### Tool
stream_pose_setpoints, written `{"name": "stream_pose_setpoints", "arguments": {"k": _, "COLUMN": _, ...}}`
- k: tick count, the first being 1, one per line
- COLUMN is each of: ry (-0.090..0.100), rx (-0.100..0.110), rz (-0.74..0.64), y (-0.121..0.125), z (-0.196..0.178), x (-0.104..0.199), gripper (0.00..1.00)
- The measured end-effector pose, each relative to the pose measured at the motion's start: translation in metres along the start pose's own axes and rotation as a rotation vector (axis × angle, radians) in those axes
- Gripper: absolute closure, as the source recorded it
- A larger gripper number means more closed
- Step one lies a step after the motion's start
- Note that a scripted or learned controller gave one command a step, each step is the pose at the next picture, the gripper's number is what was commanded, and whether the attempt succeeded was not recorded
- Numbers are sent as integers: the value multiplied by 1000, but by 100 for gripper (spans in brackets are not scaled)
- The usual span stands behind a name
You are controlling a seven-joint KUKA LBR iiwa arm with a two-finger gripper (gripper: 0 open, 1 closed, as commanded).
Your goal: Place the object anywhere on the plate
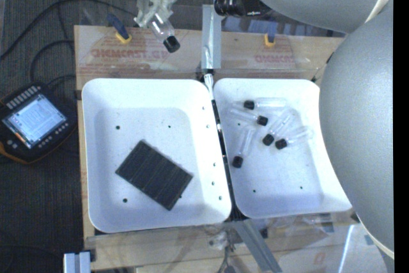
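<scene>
The dark plate lies in the left bin. Loose vials lie in the right bin. Farther back, above the table's far edge, the jaws grip one vial, well away from the plate.

plate is black and ribbed, bins white, vial and loose vials clear, black-capped.

Two shallow white bins, side by side.
A dark ribbed rectangular plate lay front-centre in the left bin; clear black-capped vials clustered mid-rear in the right bin.
</scene>
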State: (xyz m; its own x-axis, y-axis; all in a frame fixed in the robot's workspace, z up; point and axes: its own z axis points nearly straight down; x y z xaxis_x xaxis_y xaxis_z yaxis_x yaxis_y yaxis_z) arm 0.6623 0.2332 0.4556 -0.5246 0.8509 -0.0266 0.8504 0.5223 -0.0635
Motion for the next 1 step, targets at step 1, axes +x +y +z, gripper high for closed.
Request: {"name": "stream_pose_setpoints", "arguments": {"k": 1, "ry": -2, "rx": 3, "rz": 0, "y": 1, "z": -7, "x": 0, "gripper": 100}}
